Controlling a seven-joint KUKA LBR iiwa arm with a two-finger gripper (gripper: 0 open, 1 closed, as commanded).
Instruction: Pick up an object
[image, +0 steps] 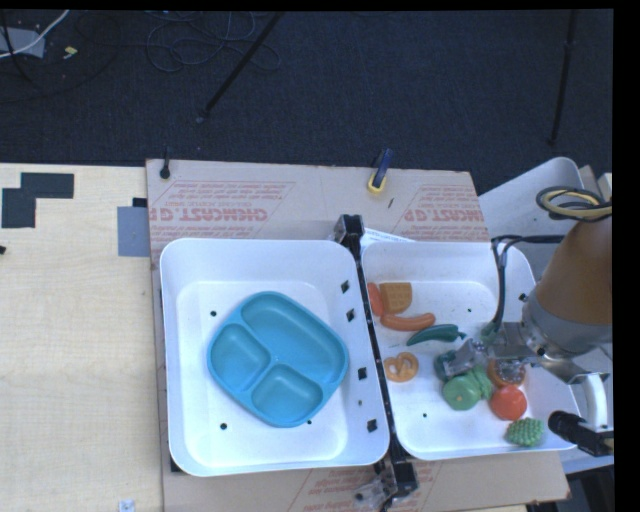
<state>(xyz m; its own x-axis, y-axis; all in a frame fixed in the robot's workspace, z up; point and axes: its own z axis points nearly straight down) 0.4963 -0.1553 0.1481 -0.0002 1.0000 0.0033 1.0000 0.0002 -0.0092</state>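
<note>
Grey metal and an orange band mark the arm (575, 290) that reaches from the right into the right shallow white plastic bin (440, 262), its two-finger gripper (468, 360) low among a cluster of toy foods. Whether the jaws are apart or together cannot be told, since the small fingers blur into the objects around them. Directly beneath and touching the gripper lies a round green plastic vegetable (462, 391). Just right of the jaws sits a red plastic tomato (508, 402), and farther right and nearer the bin's front edge a knobbly green plastic piece (524, 432). Just left of the jaws lies an orange pretzel-shaped ring (402, 367); beyond them, a dark green pod (432, 336), an orange-red sausage shape (408, 322) and a tan bread-like slice (396, 297). Well to the left, the other white bin (190, 270) holds a blue three-compartment plastic plate (277, 357).
</note>
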